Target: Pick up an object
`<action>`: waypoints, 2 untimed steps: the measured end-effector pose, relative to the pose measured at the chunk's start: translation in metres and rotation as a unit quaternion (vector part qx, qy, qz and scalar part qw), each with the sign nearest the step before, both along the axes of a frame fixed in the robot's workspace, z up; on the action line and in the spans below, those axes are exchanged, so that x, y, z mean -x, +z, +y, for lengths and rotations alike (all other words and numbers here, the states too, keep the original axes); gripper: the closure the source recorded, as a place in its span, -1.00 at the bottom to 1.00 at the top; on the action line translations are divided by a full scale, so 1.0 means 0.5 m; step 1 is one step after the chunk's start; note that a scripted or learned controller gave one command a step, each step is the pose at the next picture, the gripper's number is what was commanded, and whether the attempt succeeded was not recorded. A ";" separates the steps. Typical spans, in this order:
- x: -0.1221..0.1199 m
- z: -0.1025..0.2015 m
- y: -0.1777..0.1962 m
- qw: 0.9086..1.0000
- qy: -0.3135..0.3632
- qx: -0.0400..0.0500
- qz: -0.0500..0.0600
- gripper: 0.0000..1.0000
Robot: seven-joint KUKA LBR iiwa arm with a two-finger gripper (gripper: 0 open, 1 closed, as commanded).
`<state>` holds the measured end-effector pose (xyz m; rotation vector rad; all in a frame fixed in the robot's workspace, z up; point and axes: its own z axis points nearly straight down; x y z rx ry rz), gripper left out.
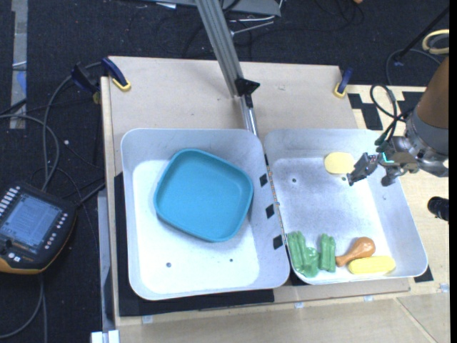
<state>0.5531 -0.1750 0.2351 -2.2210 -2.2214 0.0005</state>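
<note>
The surface (178,95) carries two white bins; the left bin (143,263) holds a blue plate (203,195); the right bin (400,213) holds green pieces (310,252), a drumstick (355,250) and a yellow piece (371,265) along its near edge, a yellow disc (338,163) farther back; the pincer (371,170) hangs just right of the disc, its dark fingers seemingly parted, nothing between them.

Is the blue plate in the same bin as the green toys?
No, the blue plate lies in the left bin; the green toys lie in the right bin.
</note>
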 end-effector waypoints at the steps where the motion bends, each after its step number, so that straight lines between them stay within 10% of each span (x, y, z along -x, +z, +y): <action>1: 0.000 0.000 0.000 1.000 0.000 0.000 0.000 -1.00; 2: 0.004 0.007 -0.124 1.000 0.000 0.000 0.002 -1.00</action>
